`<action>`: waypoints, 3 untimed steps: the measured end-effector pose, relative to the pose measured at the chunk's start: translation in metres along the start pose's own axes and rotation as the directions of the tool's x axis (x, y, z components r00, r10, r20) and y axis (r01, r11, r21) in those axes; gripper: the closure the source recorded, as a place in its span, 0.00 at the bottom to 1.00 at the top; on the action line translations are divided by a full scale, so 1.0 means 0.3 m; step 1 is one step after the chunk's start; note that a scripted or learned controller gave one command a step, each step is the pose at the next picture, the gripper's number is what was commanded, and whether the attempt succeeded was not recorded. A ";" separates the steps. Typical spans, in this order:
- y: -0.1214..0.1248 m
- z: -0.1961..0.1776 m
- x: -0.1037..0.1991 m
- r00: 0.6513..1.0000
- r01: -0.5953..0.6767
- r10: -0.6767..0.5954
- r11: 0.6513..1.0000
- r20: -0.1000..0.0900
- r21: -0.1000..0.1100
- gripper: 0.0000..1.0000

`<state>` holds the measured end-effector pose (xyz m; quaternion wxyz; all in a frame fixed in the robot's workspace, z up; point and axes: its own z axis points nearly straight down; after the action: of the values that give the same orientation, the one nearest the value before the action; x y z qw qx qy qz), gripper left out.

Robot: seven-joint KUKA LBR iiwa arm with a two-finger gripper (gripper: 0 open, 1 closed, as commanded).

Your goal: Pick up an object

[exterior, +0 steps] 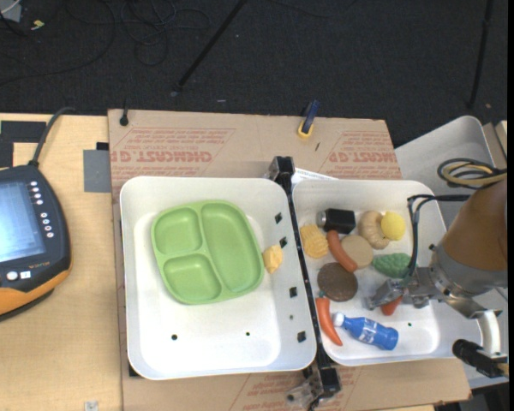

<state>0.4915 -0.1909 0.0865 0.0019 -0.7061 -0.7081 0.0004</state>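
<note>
Gripper low in the right bin, beside the green leaf, with a small red piece at its tip and the blue bottle lying crosswise just down-left of it; whether it grips anything cannot be told.

Glossy white plastic bins, matt green tray — brown cardboard beneath
</note>
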 end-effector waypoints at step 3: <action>-0.015 -0.382 0.011 1.000 -0.002 0.002 1.000 0.002 -0.005 1.00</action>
<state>0.4874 -0.1880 0.2011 -0.0007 -0.7069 -0.7073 -0.0006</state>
